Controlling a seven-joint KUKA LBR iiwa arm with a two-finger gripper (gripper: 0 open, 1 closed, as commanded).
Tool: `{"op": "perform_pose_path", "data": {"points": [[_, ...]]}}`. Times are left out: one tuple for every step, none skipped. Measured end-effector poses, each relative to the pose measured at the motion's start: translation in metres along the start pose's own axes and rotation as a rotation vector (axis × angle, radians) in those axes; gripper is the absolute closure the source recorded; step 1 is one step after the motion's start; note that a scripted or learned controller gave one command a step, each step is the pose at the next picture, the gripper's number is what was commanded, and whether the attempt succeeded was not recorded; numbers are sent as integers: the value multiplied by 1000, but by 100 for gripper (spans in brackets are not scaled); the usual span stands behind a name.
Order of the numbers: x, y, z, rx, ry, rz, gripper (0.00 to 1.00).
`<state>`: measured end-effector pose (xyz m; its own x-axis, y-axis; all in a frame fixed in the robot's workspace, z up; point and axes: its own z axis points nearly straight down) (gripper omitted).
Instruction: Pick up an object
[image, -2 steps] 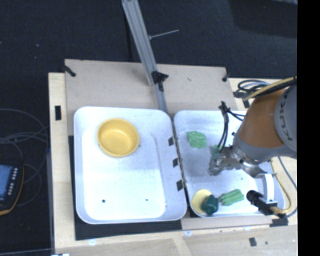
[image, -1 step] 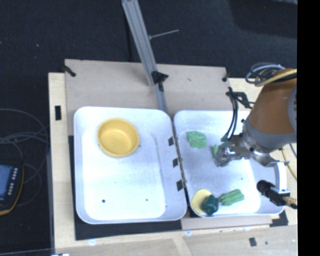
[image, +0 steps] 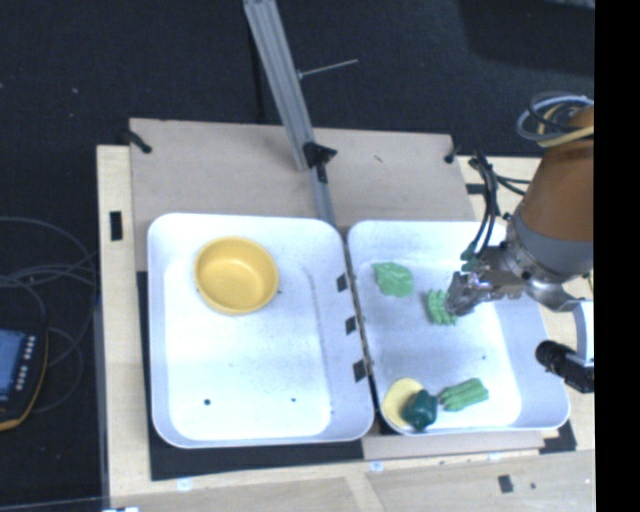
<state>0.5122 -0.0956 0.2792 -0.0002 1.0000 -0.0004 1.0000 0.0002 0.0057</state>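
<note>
The arm reaches in from the right and its fingers (image: 462, 297) hang low over the right bin (image: 500, 400), just beside a small green block (image: 438, 307) that lies on the bin floor at their left; whether they touch it, and whether they are open or closed, I cannot tell, since the dark metal of the hand blurs together there. A little farther left of the fingers, and slightly up the view, lies a lighter green lump (image: 393, 279), apart from the block. Below the fingers, near the front edge of the same bin, a long green piece (image: 464, 394) lies tilted, and just to its left a small yellow cup (image: 398, 398) holds a dark teal object (image: 421, 409) at its rim. Well to the left of the fingers, across the divider, the left bin (image: 250, 400) holds a yellow bowl (image: 236, 275), upright, in its rear left part. Both bins sit on the pale worktop (image: 230, 480).
</note>
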Motion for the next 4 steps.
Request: {"op": "perform_pose_path", "data": {"points": [[49, 24, -2, 5, 1, -4, 100], [99, 41, 1, 6, 1, -3, 100], [145, 63, 24, 7, 0, -3, 100], [185, 95, 27, 6, 1, -2, 100]]}}
